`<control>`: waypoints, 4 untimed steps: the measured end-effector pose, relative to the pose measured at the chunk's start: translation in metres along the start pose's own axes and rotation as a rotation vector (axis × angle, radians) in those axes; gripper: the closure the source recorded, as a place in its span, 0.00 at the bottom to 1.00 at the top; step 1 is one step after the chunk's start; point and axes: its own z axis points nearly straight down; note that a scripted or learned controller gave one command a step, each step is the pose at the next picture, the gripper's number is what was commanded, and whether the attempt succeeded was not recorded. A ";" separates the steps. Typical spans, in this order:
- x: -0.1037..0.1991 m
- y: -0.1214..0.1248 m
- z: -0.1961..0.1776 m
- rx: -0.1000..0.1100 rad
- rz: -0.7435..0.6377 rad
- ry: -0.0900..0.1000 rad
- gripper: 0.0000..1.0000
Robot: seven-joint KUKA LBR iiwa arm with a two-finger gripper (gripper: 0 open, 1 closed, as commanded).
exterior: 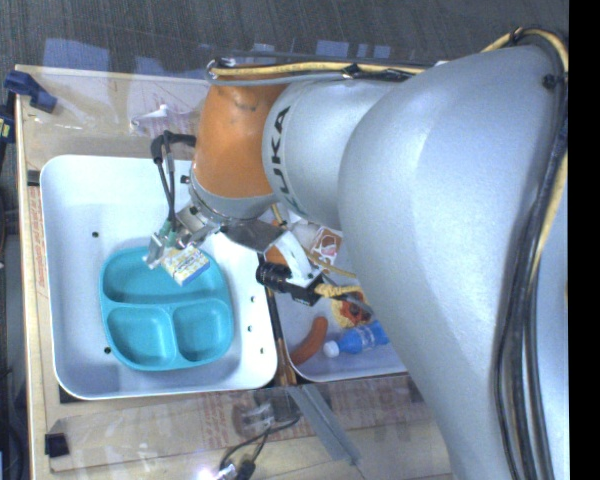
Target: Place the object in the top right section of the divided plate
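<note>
1. I see my hand (176, 248) hanging over the blue divided plate (165, 343) in the left bin (65, 268), at the plate's upper right rim.
2. A small pale packet (187, 264) sits at the fingertips; whether they actually clamp it, I cannot tell.
3. My worry: the packet overhangs the rim, so a release here may tip it into the bin.

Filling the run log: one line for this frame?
claw: over blue divided plastic plate, upper right section | small pale patterned object: at claw tip | plate: in left white bin
</note>
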 end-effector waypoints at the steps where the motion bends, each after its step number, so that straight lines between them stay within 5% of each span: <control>1: 0.038 -0.015 0.054 -0.022 -0.196 -0.010 1.00; 2: -0.008 0.025 0.057 -0.010 -0.101 0.000 1.00; 3: -0.070 0.003 -0.037 0.001 0.066 0.001 1.00; 4: -0.010 -0.007 -0.036 0.002 0.025 0.002 1.00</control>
